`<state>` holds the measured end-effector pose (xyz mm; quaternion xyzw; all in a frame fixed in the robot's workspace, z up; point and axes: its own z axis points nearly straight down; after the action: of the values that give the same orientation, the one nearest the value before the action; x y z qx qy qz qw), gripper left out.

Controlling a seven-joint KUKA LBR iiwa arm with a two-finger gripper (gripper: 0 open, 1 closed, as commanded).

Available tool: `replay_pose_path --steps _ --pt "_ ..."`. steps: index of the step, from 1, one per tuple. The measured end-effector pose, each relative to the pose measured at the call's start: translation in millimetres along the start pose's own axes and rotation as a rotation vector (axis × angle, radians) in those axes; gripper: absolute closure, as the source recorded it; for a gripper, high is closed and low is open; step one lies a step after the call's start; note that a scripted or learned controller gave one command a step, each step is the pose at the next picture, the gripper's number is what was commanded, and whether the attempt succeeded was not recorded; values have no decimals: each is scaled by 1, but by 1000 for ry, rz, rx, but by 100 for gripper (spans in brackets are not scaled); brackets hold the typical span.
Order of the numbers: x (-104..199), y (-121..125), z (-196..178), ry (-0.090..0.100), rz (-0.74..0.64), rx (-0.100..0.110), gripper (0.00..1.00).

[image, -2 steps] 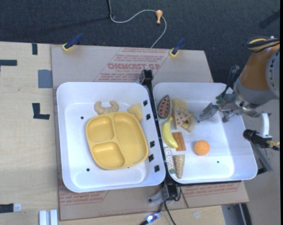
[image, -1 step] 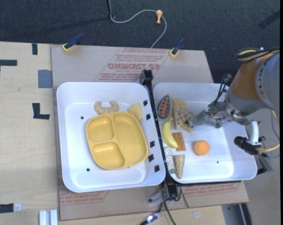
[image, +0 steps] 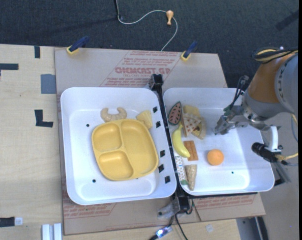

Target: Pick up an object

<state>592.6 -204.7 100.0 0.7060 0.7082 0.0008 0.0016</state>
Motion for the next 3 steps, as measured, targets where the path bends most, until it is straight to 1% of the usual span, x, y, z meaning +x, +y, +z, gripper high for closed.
replay_pose_path --steps 1,2,3 --pt "-6 8 -57 0 2 0 100" --pt "-14 9 -103 -1 2 -1 100" --pt "-13 10 -126 1 2 2 100"
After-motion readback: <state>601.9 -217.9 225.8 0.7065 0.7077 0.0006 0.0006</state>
